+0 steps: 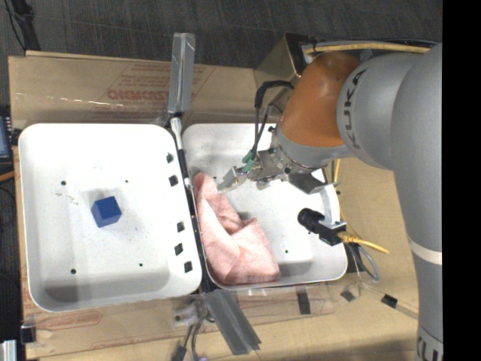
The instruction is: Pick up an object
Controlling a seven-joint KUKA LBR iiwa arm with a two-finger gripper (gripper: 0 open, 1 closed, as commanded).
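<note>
I read this as the approach step: my end effector [239, 173] hangs low in the right bin [301, 138], just above the pink cloth [231, 235]. I cannot tell its opening. Next I need a straight descent onto the cloth.

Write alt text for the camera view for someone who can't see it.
A grey and orange robot arm reaches into the right white bin, its gripper just above a crumpled pink cloth. The left white bin holds a small blue cube.
</note>
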